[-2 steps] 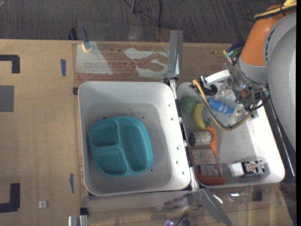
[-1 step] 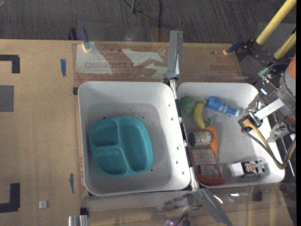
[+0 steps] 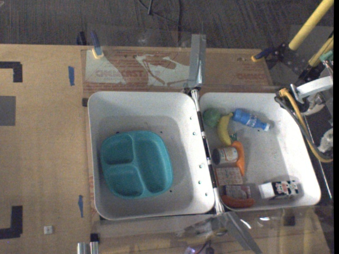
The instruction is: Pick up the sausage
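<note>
The sausage (image 3: 237, 201) is a short reddish-brown link lying flat in the near left corner of the right bin (image 3: 296, 142). It rests against the bin's front wall. Just behind it sits a small brown packet (image 3: 231, 175). To its right lies a cow-patterned carton (image 3: 279, 189), a short gap away.
The right bin also holds a tin can (image 3: 226, 155), an orange carrot (image 3: 241, 156), a banana (image 3: 225, 129), a green item (image 3: 212, 117) and a blue bottle (image 3: 250, 119). A teal divided plate (image 3: 136, 163) lies in the left bin (image 3: 106, 110). White hardware with a yellow cable (image 3: 299, 107) hangs over the right rim.
</note>
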